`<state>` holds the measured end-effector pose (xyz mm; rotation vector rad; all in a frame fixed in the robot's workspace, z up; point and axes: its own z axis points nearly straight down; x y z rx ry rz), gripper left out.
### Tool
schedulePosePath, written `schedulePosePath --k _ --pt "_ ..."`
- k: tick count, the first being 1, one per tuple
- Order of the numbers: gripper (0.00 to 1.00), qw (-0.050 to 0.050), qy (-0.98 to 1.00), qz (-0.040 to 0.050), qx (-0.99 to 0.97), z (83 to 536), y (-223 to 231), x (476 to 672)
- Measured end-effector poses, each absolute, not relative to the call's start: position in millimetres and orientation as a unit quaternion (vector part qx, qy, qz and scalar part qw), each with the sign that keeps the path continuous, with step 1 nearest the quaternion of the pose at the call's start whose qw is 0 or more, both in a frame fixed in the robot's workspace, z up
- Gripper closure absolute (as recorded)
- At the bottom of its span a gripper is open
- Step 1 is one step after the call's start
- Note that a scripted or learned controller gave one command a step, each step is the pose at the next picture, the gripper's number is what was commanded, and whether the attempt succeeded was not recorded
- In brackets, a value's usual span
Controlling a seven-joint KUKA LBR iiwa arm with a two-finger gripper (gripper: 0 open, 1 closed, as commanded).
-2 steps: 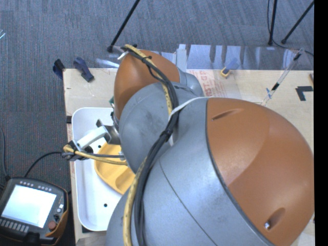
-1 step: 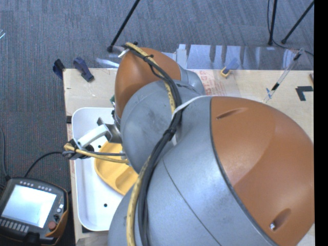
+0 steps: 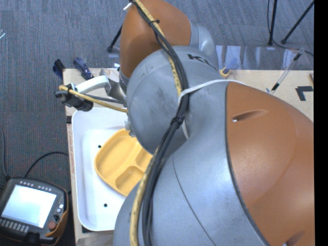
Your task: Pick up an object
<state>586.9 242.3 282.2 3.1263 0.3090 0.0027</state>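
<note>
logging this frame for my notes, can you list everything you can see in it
bin: one, white, shallow, lower left of the view, mostly hidden by the arm
tray: one, yellow, with compartments, lying in the bin, right part hidden under the arm
clamps: two, dark blue and black, at the bench's far left corner
handheld screen: one, grey with orange trim, on the floor at lower left
stand legs: black, on the carpet at upper right
bench: one, pale wood, behind the arm
cable: yellow and black, running along the arm
arm: one, grey and orange, across most of the view
</note>
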Motion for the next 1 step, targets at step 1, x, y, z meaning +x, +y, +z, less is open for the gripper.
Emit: schedulePosePath --k 1 --pt "1.00 0.003 0.099 -0.0036 0.995 232.9 240.3 513.7"
